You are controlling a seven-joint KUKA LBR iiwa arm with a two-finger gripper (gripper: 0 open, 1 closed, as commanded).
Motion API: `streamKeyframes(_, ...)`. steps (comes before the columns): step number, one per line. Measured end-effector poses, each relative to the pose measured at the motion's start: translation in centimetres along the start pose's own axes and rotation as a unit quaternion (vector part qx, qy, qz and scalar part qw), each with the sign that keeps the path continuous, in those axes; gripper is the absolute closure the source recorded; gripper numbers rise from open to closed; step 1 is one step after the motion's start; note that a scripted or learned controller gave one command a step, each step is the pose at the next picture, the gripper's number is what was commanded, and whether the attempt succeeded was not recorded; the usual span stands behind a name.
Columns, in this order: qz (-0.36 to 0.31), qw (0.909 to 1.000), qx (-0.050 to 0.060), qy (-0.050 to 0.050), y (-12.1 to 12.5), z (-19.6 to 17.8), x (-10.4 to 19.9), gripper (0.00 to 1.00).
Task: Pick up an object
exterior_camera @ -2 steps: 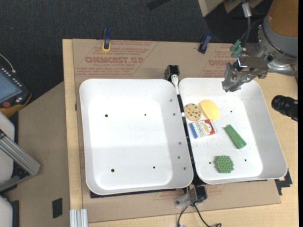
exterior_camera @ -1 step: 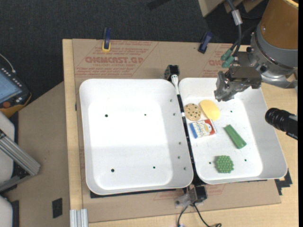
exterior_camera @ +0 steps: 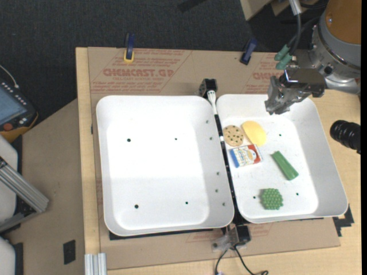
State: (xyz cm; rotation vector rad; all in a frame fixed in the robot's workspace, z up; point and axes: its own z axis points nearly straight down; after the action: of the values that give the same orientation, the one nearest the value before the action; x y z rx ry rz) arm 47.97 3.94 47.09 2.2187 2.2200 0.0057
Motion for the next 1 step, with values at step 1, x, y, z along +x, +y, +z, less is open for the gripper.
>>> streamKeyframes(1,0.002,1.0000,0.004,-0.001,-0.05,2.14,-2.55,1.00)
